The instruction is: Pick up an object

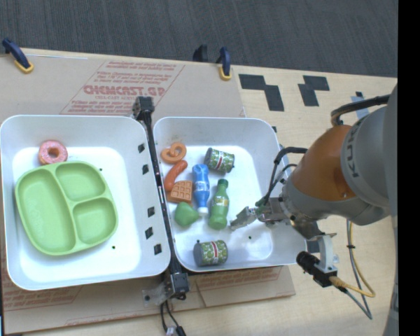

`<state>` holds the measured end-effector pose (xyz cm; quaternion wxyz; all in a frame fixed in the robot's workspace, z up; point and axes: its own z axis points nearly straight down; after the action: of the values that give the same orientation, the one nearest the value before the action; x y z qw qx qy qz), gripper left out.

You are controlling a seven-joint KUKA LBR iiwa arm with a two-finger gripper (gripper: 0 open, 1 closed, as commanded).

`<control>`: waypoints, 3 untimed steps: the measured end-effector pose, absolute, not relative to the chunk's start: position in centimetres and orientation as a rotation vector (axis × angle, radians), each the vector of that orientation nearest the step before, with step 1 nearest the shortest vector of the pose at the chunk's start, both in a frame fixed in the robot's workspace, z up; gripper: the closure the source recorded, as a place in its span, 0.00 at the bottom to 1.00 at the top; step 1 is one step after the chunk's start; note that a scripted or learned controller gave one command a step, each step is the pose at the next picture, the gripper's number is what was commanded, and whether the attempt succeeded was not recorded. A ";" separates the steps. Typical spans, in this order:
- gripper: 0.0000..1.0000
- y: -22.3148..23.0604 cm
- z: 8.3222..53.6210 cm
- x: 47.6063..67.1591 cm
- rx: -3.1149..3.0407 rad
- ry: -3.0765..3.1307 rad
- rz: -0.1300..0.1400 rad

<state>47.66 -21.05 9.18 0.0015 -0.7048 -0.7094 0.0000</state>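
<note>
right bin, near edge: a can lying on its side, green label, grey ends. just beyond it, at mid-bin: a green pepper-like piece beside a green bottle, the bottle lying with its cap pointing away; a blue bottle alongside and touching the green one on its left; a waffle further left, against the blue bottle. beyond these: an orange sausage slanting toward the divider, a pretzel near the far left corner, and a second can tilted, to the right of the pretzel, just past the bottle caps. end effector: low inside the right bin, near its right wall, tips pointing left and lying just beside the base of the green bottle; fingers look slightly spread with nothing between them, though the detail is small. arm: grey, orange band, entering from the right over the bin's right rim. left bin: a green tray with three compartments, set toward the left side; a pink donut just beyond the tray's far edge, near the far left corner. counter: light wood; cardboard sheet with red print lying beyond the bins; blue clamps on the far edge, another at the far left corner; black shapes marked on the counter beyond the right bin.
</note>
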 end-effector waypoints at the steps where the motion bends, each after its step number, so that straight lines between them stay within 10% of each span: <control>1: 1.00 -21.1 10.2 47.8 -2.208 -2.233 0.002; 2: 1.00 -15.9 20.8 48.4 -2.215 -2.230 -0.002; 3: 1.00 -14.4 25.4 57.1 -2.216 -2.229 -0.001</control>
<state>57.06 -14.43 25.42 -0.0006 -0.7051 -0.7091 -0.0005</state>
